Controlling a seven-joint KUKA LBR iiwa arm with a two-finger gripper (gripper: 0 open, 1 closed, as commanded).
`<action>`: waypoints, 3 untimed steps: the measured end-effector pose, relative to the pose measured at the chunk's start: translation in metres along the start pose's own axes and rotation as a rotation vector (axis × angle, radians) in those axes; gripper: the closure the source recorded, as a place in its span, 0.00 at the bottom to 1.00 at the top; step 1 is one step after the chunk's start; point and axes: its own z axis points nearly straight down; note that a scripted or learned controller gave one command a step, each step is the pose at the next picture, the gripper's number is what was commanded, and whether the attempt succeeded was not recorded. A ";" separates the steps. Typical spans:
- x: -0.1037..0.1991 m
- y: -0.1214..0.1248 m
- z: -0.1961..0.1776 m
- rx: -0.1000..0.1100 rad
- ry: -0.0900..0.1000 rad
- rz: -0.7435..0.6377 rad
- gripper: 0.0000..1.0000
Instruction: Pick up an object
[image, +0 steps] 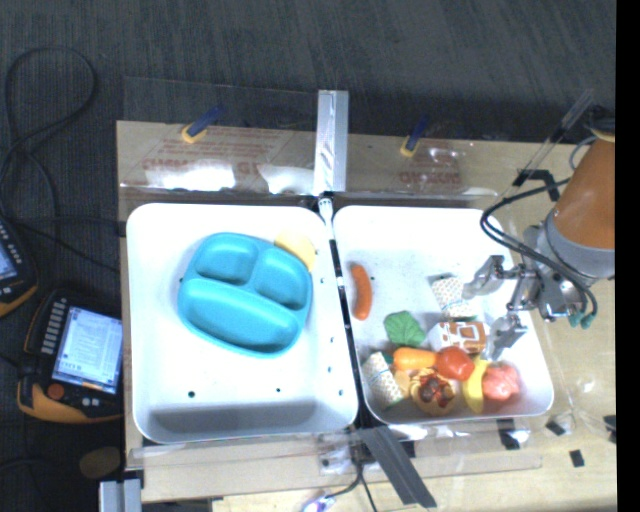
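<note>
At the near edge of the right bin (440, 225), a heap of toy food is lying crowded into the front corner: a red tomato (503, 382) is sitting by the bin's right wall, a yellow piece (474, 389) is leaning just beside it, and a brown-and-red round piece (433, 392) is resting against a small grey-white cylinder (379, 377). An orange carrot (413, 358) is lying across the top of that group, touching a second red piece (455, 362).

Just behind the heap, a white-and-orange carton (464, 333) is standing next to a green leafy piece (403, 328). The gripper (497, 305) is hanging over this part of the bin — its two fingers are spread apart, one reaching toward a small speckled packet (447, 290), the other pointing down beside the carton. Nothing is sitting between the fingers. The grey arm (585, 215) with its orange band is coming in from the right, cables looping around it.

Farther left, an orange sausage (361, 291) is lying alone near the wall between the bins, well apart from the heap.

In the left bin (160, 400), a blue divided tray (248, 290) is lying at a slant — a yellow piece (295, 247) is peeking out at its far right corner. Beyond both bins, a clear sheet held by two yellow-and-blue clamps (201, 124) is covering the far part of the bench (500, 160).
</note>
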 end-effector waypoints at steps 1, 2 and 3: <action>-0.045 0.003 0.110 0.001 0.001 0.421 0.00; -0.049 -0.022 0.052 0.001 -0.001 0.418 0.00; -0.066 -0.006 0.101 0.002 -0.026 0.453 0.00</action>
